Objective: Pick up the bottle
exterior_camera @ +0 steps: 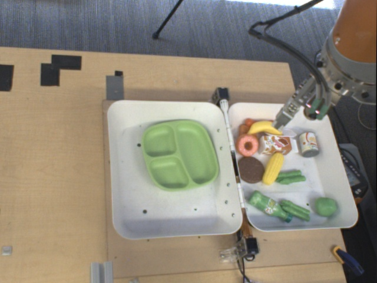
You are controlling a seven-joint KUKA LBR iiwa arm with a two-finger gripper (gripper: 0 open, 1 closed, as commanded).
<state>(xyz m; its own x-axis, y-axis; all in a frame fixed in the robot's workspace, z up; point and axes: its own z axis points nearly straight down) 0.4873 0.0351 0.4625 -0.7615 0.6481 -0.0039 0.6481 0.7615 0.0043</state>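
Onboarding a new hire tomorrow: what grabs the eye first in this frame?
The green divided plate sits alone in the left bin. Next, the toy food crowded in the right bin: a banana, pink donut, corn cob, a can and the green bottle lying near the front edge. The gripper hangs over the banana at the back of that bin, well apart from the bottle.

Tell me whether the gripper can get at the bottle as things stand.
Probably yes. The bottle lies uncovered near the right bin's front edge, green beans touching one end. The gripper hovers over the banana.
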